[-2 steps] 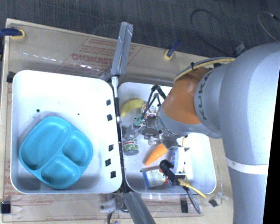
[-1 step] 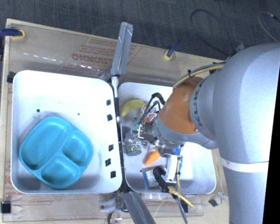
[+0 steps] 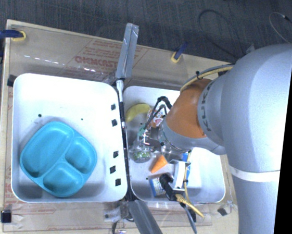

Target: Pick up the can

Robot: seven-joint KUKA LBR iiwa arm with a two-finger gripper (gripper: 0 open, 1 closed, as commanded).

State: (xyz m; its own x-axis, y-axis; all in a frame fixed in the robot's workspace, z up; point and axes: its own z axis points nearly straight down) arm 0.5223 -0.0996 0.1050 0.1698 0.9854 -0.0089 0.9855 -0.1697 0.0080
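In the right bin, a small round shiny object with a greenish speckled top, likely the can, lies near the bin's left wall. The gripper hangs directly over it, below the arm's orange band. The gripper's dark body covers the can's upper side, so I cannot tell whether they touch.
A yellow rounded item sits at the right bin's back left. An orange carrot-like piece and a blue-and-white box lie just right of the can, with a black and yellow tool at the front. The left bin holds a blue divided plate.
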